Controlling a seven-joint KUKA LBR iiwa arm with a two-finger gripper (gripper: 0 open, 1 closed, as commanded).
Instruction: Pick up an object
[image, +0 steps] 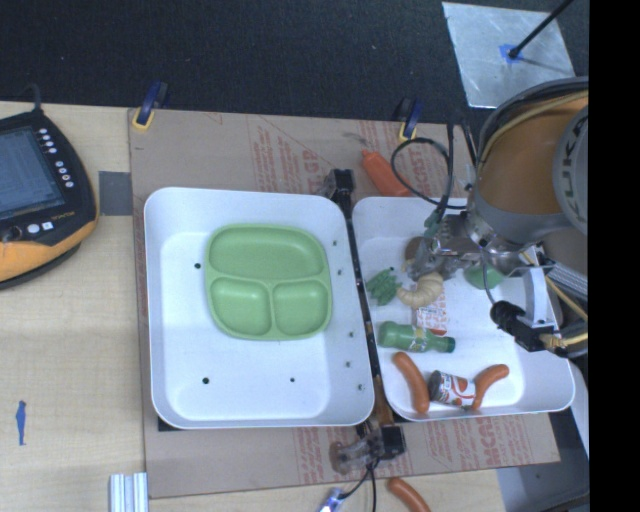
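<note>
My gripper (428, 258) hangs low over the upper middle of the right bin (560, 385), just above a beige curved piece (420, 292). A green leafy toy (382, 286) lies to its left. Below them are a green bottle (418, 338) on its side, a small white-and-red packet (432, 316), a reddish sausage (412, 381), a small can (452, 388) and a second sausage (490, 382). Another green item (487, 273) peeks out from under the wrist.
The left bin (180, 380) holds a green divided plate (268, 281). An orange carrot-like toy (383, 174) lies beyond the right bin's far edge and another sausage (408, 492) lies near the bench front. A teach pendant (35, 200) sits at far left.
</note>
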